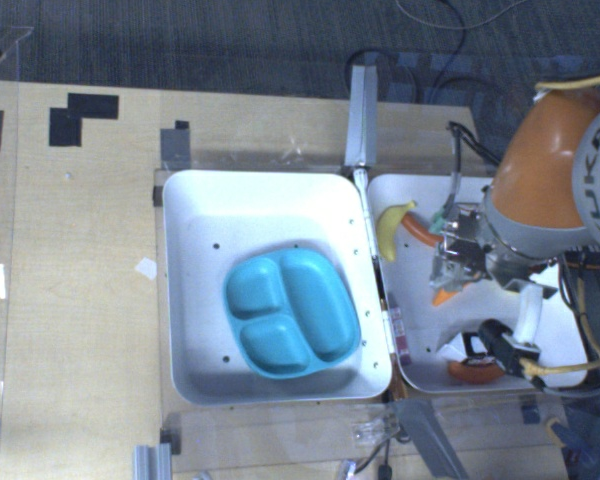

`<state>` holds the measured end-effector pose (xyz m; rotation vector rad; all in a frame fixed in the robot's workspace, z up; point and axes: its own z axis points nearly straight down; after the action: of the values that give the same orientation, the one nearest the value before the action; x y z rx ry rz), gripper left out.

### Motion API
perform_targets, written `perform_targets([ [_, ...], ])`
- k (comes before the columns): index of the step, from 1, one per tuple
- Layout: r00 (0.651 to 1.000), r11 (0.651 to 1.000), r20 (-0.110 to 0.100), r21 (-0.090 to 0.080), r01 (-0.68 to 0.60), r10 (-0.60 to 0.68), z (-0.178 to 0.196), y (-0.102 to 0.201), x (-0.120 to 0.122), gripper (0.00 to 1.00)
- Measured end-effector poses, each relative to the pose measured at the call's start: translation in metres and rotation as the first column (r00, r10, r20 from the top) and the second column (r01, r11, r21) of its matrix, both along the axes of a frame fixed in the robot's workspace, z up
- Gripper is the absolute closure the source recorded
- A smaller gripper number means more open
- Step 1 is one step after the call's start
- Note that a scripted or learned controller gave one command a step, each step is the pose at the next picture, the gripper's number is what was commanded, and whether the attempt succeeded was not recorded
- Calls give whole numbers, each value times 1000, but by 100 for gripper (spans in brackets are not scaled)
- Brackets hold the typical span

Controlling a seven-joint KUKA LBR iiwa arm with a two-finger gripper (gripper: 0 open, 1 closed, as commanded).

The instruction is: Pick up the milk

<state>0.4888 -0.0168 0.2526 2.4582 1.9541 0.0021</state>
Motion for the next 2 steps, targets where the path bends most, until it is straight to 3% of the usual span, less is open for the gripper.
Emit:
perform_targets([
  [1, 1000, 1000, 5, 0, -15, 15, 156, -4, -1, 100],
  [2, 999, 999, 3, 0, 50, -50, 183, 20, 43, 100],
])
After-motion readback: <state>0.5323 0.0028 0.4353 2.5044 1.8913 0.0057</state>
